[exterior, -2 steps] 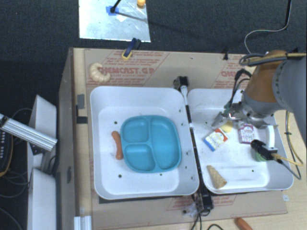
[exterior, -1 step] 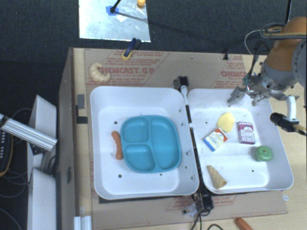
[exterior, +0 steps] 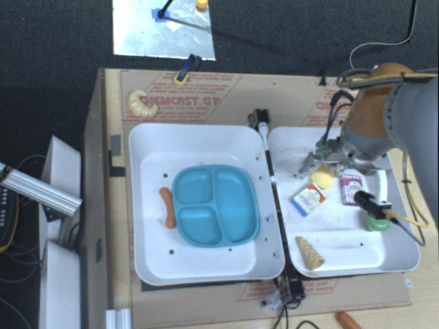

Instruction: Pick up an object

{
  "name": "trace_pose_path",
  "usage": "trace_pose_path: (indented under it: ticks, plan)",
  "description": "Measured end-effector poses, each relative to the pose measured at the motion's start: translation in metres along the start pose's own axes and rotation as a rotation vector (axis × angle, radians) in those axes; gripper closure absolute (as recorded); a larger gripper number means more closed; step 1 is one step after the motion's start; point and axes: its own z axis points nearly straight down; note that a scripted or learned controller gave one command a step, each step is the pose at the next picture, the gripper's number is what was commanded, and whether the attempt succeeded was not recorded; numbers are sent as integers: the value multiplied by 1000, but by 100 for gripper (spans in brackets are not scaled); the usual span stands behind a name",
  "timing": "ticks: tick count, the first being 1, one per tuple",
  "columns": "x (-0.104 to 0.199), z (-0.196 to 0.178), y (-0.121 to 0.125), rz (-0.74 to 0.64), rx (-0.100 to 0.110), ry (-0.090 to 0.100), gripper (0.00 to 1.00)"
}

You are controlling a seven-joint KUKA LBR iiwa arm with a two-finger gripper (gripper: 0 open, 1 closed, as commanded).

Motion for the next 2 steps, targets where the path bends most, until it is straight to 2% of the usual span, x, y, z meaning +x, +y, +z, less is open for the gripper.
trace_pose_path:
  ticks: [1,2]
  plan:
    - [-9,0,-22,3,-1,-1,0]
    - [-8,-14,-19,0,-11,-2,100]
